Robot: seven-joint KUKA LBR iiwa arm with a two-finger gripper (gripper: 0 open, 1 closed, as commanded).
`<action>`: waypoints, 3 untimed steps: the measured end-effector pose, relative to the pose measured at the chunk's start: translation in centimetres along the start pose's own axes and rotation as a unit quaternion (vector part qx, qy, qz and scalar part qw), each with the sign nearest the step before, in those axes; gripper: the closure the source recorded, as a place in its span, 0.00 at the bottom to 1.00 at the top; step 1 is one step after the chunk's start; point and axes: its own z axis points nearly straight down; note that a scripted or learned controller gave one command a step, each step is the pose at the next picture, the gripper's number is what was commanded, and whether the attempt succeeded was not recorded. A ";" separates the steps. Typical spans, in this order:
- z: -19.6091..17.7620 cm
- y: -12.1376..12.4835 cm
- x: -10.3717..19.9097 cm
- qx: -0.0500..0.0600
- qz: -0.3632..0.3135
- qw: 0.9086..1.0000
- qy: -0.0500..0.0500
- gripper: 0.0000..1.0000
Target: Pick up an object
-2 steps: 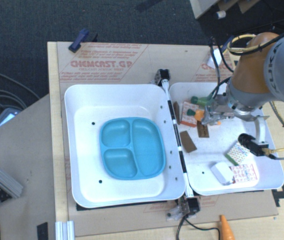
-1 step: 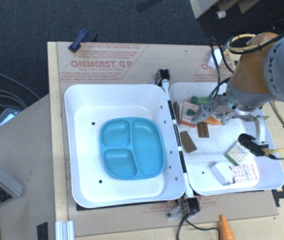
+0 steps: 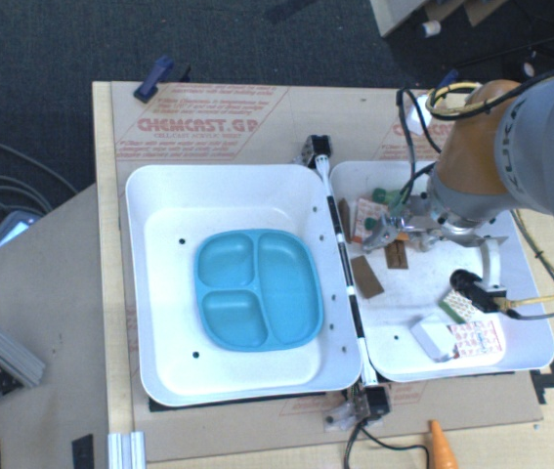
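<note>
My gripper [image 3: 400, 233] hangs low over the left part of the right bin [image 3: 526, 355], with the grey arm and its orange band reaching in from the upper right. A small dark brown block [image 3: 395, 256] lies directly under the gripper, and I cannot see whether it is touching it. To its left, beside the bin's left wall, rests a larger brown block [image 3: 365, 277]. Behind the gripper are a white and orange packet [image 3: 363, 219] and a small green piece [image 3: 382, 196].
A white box [image 3: 432, 338] and a red-patterned card [image 3: 478, 336] lie near the right bin's front, a small printed packet [image 3: 459, 307] behind them. The left bin [image 3: 159, 223] holds a blue divided plate [image 3: 258, 288]. A blue clip [image 3: 152, 80] lies on the board's far left corner.
</note>
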 end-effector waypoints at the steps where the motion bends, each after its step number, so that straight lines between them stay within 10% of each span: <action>1: -1.0 0.0 0.0 -0.001 0.000 1.000 0.000 1.00; 2: -1.0 0.0 0.0 -0.001 0.000 1.000 0.000 0.00; 3: -2.0 0.1 0.0 -0.001 0.001 1.000 0.000 1.00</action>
